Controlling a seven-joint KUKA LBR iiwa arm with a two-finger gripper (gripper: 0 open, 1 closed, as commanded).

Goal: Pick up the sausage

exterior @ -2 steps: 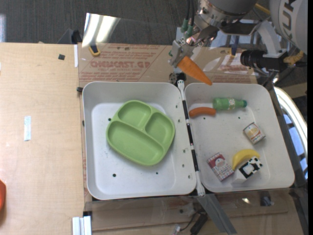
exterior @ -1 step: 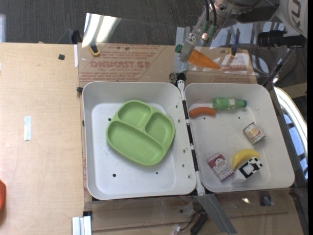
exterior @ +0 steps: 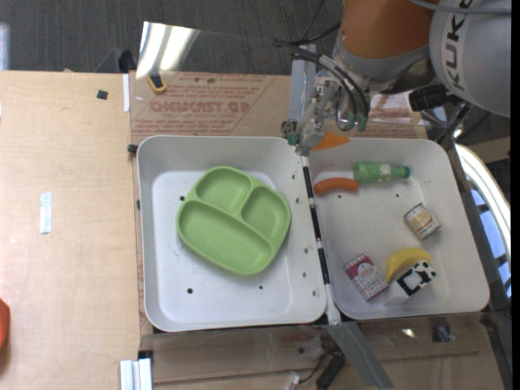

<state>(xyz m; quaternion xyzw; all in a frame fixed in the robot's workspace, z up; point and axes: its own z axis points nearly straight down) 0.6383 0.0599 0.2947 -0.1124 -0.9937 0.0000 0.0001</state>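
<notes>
While the tool [exterior: 313,140] hovers, its state impossible to tell, the sausage [exterior: 335,186] lies toward five o'clock, long axis three-to-nine.

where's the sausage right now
In the camera view the sausage lies in the right bin, near its upper left corner, just below and left of the green bottle and close to the divide between the two bins.

Sausage [exterior: 335,186] smooth, glossy orange; green divided plate [exterior: 234,218] matt plastic; white bins [exterior: 158,242] smooth plastic; bench [exterior: 65,218] at 9 o'clock pale wood; gripper [exterior: 305,140] bare metal.
</notes>
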